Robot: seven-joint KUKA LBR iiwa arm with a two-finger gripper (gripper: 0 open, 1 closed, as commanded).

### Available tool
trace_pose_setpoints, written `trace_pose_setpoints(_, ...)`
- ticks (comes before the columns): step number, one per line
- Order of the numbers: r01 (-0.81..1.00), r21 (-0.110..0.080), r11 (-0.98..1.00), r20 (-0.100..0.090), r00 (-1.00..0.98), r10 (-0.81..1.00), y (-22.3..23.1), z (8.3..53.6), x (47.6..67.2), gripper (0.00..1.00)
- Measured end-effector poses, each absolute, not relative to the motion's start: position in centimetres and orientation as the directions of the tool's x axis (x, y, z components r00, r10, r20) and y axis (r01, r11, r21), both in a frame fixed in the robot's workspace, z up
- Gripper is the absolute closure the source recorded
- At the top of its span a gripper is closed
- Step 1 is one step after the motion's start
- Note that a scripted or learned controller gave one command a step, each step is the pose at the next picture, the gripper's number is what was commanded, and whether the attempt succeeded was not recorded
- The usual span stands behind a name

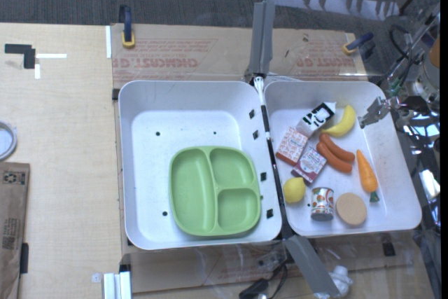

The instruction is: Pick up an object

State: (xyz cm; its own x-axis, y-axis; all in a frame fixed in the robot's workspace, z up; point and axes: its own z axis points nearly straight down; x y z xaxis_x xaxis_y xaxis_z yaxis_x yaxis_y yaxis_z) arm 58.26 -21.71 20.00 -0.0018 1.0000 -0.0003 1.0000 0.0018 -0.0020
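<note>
In the camera view, your gripper (374, 112) sits at the right bin's (409, 220) upper right rim, just beside the banana (341, 122). You cannot tell how the jaws stand. The sausages (336, 153), carrot (367, 173) and packets (301, 154) crowd mid-bin, so a descent there could likely nudge neighbours or clip the rim.

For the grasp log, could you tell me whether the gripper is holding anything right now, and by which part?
Nothing is held. The gripper sits at the right bin's far right edge, open, with nothing between the jaws; the banana lies apart from it.
</note>
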Motion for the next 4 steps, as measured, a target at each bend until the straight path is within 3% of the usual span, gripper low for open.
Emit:
trace_pose_setpoints(1,0.996,-0.002,0.09,0.001,-0.09,0.996,-19.5,9.1,51.6,0.0)
trace_pose_setpoints(2,0.996,-0.001,0.087,0.0,-0.087,0.996,-19.5,10.0,51.7,1.0)
trace_pose_setpoints(3,1.0,0.0,-0.004,-0.001,0.004,1.0,-20.3,14.2,50.6,1.0)
trace_pose_setpoints(4,0.998,-0.001,0.06,-0.001,-0.06,0.998,-13.1,21.0,56.6,1.0)
